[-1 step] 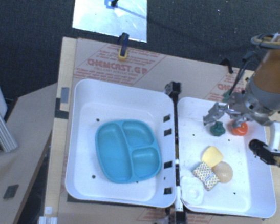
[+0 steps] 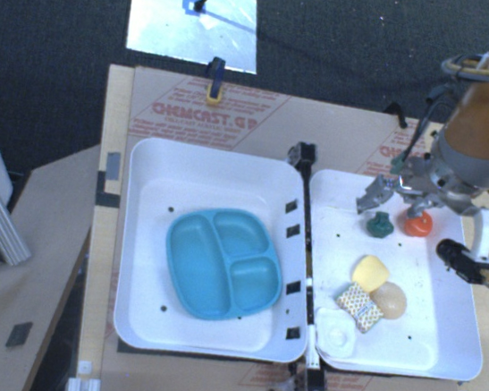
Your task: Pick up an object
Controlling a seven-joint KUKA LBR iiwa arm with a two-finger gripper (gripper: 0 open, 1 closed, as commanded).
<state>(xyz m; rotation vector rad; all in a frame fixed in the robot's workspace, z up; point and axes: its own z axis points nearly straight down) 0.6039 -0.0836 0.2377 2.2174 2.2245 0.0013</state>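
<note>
We hover our gripper (image 2: pixel 399 203) over the small dark-green knobbed object (image 2: pixel 379 224) and orange round object (image 2: pixel 417 225), presumably choosing; grip width unclear, nothing visibly held.

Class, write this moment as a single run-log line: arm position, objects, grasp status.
arm: claw over right bin, far end | nearest: green object, orange object | left bin: blue tray | grasp: none seen
</note>
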